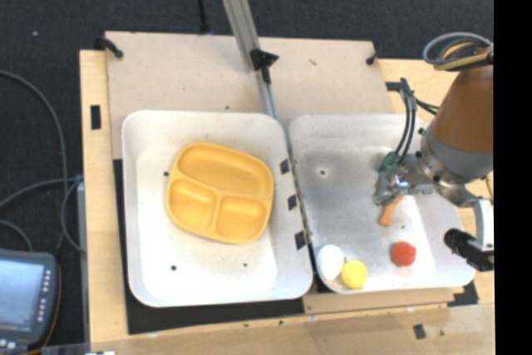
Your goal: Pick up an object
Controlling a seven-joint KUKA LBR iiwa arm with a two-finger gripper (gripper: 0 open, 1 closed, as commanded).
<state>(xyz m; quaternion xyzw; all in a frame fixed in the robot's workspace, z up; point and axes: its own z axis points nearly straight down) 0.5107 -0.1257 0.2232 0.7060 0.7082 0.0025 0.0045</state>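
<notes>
The likeliest target is a small orange stick-shaped piece (386, 215), perhaps a toy carrot, lying in the right bin (349, 154) directly under the gripper (391, 194), its upper end at or just below the fingers. Whether they are apart, together or already on it I cannot tell; the wrist hardware hides them. By its look the piece should be light, stiff and smooth, so it may roll or squirt out of a loose pinch. Taking it across its narrow width near the middle seems the safest hold. Further from the fingers, toward the bin's near edge, a red ball-like object (404, 253) sits apart from the stick. Beyond it, in the near corner by the divide between the bins, a yellow round object (355, 273) touches a white egg-shaped one (331, 260). All three look rounded and light, harder to pinch. In the left bin (150, 262), well away from the fingers, lies a yellow divided plate (220, 192), flat and wide. No brand, label or writing can be read on any object, the bins or the bench (241, 66).
</notes>
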